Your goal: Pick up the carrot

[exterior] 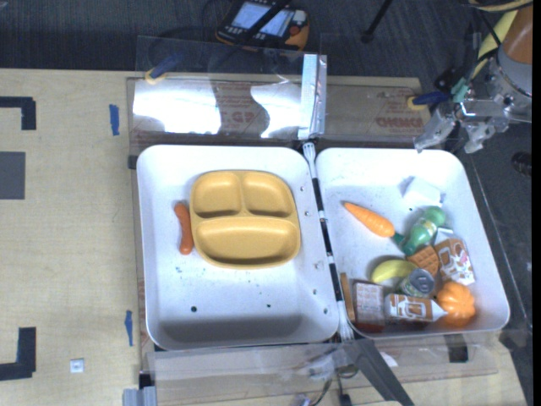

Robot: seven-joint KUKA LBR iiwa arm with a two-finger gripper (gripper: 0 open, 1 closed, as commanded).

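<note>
Carrot lay in right bin, upper left of toy heap, gripper hung beyond bin's far right corner, well apart from carrot, fingers spread, pinching nothing.

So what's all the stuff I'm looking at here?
bins: two, white, side by side on the bench
plate: one, yellow, three sections, in the left bin
sausage: one, orange-red, left of the plate
carrot: one, orange, upper middle of the right bin
lemon: one, yellow, right bin
orange: one, orange, right bin's near corner
cartons: a few, brown and white, near side of the right bin
green toy: one, green, right of the carrot
gripper: one, grey, above the right bin's far corner
</note>
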